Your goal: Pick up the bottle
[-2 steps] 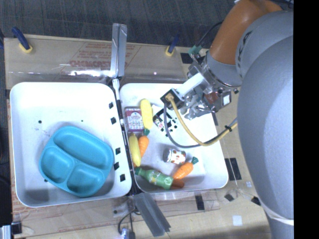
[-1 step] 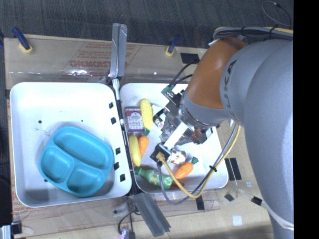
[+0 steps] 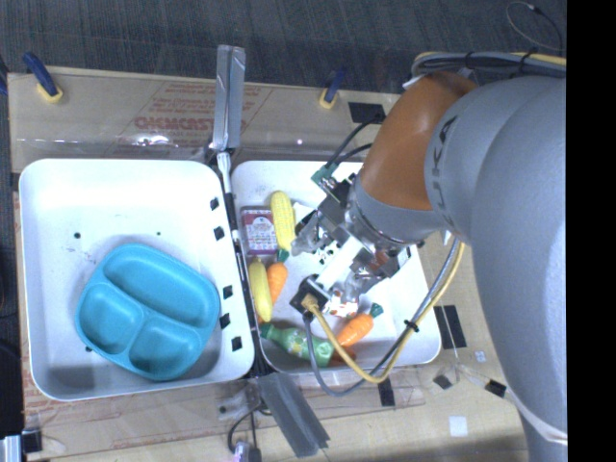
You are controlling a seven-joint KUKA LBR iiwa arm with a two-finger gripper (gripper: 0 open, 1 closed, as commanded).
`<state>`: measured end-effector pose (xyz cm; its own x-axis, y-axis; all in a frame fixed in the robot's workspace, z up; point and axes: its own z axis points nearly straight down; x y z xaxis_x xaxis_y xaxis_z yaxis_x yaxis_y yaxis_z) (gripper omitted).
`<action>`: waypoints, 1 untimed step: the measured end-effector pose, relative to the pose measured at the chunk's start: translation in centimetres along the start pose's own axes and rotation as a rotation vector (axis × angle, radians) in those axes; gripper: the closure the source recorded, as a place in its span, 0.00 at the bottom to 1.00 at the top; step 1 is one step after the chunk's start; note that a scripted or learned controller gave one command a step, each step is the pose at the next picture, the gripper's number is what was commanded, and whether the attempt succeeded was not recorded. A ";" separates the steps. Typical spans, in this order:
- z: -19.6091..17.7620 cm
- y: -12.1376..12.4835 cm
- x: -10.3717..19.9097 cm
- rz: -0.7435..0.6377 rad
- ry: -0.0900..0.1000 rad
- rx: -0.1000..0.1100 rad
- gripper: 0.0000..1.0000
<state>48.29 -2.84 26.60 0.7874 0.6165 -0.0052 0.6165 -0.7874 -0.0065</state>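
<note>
Crowded into the right bin (image 3: 409, 354), the green bottle (image 3: 296, 343) lies along the near wall, touching a carrot (image 3: 354, 329), so my claw (image 3: 325, 298), whose state I cannot tell, hovering just above, risks pinching that carrot instead.

The grey arm (image 3: 500, 210) bends in from the right, its tool (image 3: 322, 301) lowered, pointing left.

This is a robotics lab: a cardboard-covered counter (image 3: 115, 99) held down by blue clamps (image 3: 43, 77) carries two white bins (image 3: 38, 287), toy plastic food (image 3: 282, 218) fills one, and loose cables (image 3: 423, 306) trail from an industrial arm (image 3: 481, 181) above grey carpet (image 3: 289, 17).
</note>
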 end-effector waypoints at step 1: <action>-0.9 -0.1 0.0 -0.007 -0.003 0.004 1.00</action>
<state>48.29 -2.78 27.49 0.7832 0.6217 -0.0080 0.6216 -0.7833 -0.0103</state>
